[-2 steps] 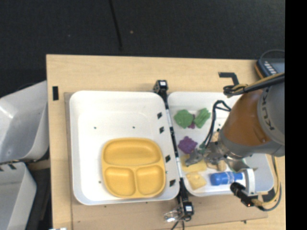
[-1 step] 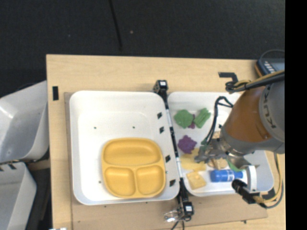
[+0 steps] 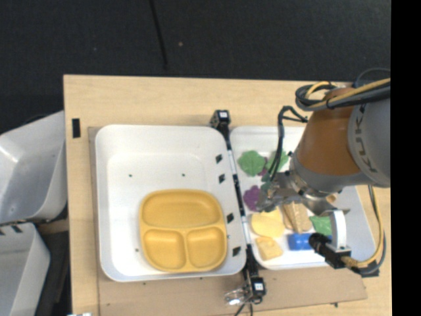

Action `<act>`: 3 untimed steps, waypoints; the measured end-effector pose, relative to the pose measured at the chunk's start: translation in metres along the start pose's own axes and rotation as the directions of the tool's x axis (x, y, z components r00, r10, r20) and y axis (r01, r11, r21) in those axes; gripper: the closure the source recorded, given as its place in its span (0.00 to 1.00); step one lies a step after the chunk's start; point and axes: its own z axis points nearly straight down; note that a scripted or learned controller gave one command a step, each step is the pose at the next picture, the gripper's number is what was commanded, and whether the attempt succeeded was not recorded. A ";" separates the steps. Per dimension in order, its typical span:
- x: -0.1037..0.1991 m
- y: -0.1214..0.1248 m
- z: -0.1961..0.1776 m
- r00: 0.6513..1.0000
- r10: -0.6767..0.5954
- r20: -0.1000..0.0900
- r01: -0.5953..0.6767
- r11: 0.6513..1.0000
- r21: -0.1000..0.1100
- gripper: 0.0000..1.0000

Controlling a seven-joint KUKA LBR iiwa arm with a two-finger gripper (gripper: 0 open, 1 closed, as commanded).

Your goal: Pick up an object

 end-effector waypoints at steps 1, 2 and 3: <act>0.050 0.001 -0.055 1.000 0.000 -0.001 0.000 1.000 -0.001 1.00; 0.027 0.001 -0.142 1.000 0.006 0.002 -0.006 1.000 -0.004 1.00; 0.104 -0.001 -0.074 1.000 0.000 0.001 0.000 1.000 0.013 1.00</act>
